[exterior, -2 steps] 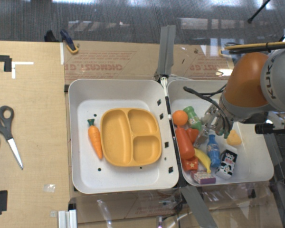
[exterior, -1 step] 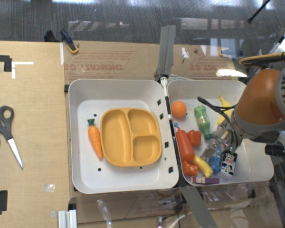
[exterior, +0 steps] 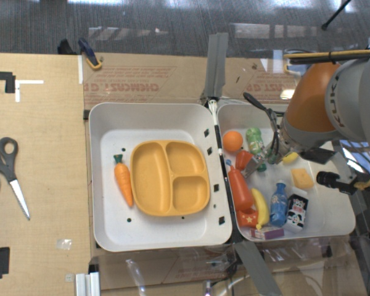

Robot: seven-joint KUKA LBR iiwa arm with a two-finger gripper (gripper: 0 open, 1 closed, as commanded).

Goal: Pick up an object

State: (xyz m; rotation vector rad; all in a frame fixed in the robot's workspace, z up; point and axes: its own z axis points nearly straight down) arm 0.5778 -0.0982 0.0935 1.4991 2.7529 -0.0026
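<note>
In the camera view, the grey arm with the orange band reaches from the right into the right white plastic bin (exterior: pixel 333 224), and its two-finger gripper (exterior: pixel 259 160) is low among the toys there. Whether anything is between its parts I cannot tell. Just beside it are a small red pepper-like toy (exterior: pixel 243 160), a round orange ball (exterior: pixel 233 140) and a green bottle (exterior: pixel 254 139); nearer the front lie a long red toy (exterior: pixel 240 190), a yellow banana (exterior: pixel 259 205) and a blue bottle (exterior: pixel 279 200). The left white bin (exterior: pixel 105 184) holds a yellow divided plate (exterior: pixel 170 177) and an orange carrot (exterior: pixel 124 180). I think the step is the descent on the red toy; it should come straight down and avoid pushing the neighbours.
</note>
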